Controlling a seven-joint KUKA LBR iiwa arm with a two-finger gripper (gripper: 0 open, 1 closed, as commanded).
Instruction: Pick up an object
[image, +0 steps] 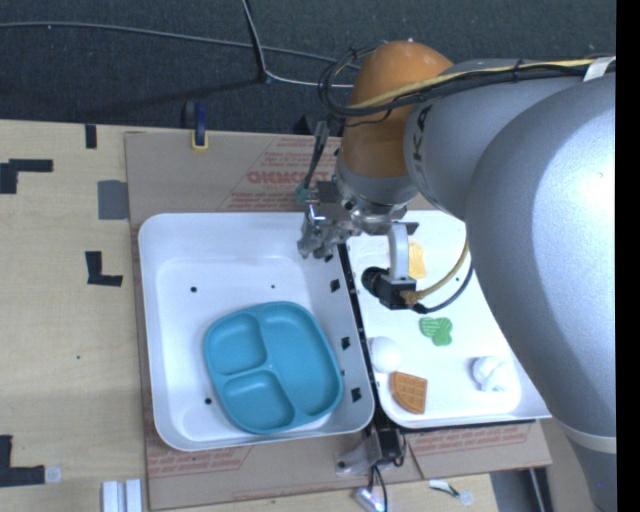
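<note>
1. Fingers of the arm hang over the far end of the wall where the two bins meet; whether they are open or closed cannot be told, since they show as a dark tangle of metal, and nothing is seen between them.
2. Left of that dividing wall, the left bin holds a blue divided plate, lying flat toward the bin's near side.
3. Right of the wall, the right bin holds several small things: a yellow piece partly behind the wrist, a green item, a white ball just beside the wall, a waffle-patterned orange piece and a white lump.
4. Both bins rest on a cardboard sheet on the worktop.
</note>
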